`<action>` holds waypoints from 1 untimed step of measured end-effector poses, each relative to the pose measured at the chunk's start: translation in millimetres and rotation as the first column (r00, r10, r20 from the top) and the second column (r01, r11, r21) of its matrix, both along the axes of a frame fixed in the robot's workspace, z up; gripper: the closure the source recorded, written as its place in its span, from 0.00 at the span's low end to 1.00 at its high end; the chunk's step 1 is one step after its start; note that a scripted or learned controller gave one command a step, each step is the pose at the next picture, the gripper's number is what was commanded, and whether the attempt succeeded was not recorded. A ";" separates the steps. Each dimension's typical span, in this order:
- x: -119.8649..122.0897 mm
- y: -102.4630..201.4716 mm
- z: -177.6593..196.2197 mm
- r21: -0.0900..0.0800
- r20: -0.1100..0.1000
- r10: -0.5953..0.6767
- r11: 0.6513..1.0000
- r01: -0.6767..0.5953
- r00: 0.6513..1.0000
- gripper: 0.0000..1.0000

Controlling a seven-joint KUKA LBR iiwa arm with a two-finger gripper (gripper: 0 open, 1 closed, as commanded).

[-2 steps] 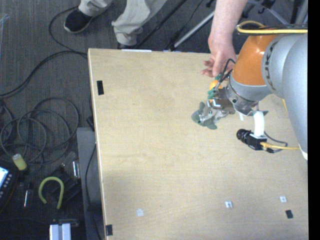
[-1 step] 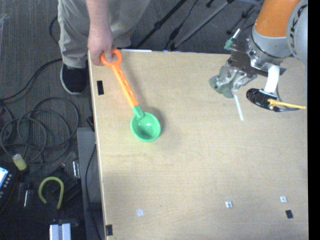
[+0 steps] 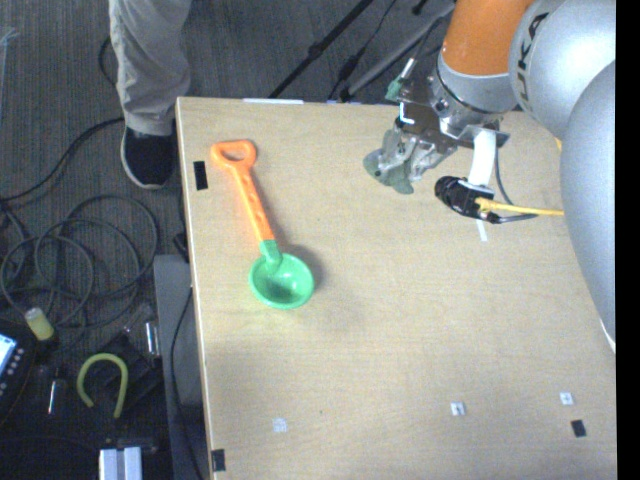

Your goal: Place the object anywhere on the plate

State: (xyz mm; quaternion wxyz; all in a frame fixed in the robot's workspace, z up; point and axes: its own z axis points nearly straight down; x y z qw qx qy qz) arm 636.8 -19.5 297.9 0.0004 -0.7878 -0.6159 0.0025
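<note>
**Gripper far from the spoon, and the pickup looks tricky**

Here's the picture: the spoon (image 3: pixel 265 230) lies flat on the wooden bench (image 3: pixel 400 368), over on the left. Its orange handle points to the far side and its green bowl sits nearer to us. The gripper (image 3: pixel 401 165) hangs over the far right of the bench, well apart from the spoon. Open or closed? I cannot tell from this angle; it's a blur of grey metal under the orange band (image 3: pixel 478 28).

So what can go wrong? Plenty, I'd say. The handle is thin and lies low against the wood, so a descent slightly off its line would likely close on nothing or nudge the spoon sideways. A grab at the round bowl could make it squirt free. A grab near the handle's far end would leave the bowl's weight hanging, and the spoon could swing or slip on the way to the plate.

Watch the yellow cable (image 3: pixel 520 210) by the wrist too; it could drag across the bench on a low pass. And the spoon lies close to the bench's left edge, so a clumsy push could send it to the floor among the cables (image 3: pixel 70 238).
</note>
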 end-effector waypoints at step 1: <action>-0.1 -0.5 8.0 -0.005 -0.004 -0.001 1.000 0.001 1.000 1.00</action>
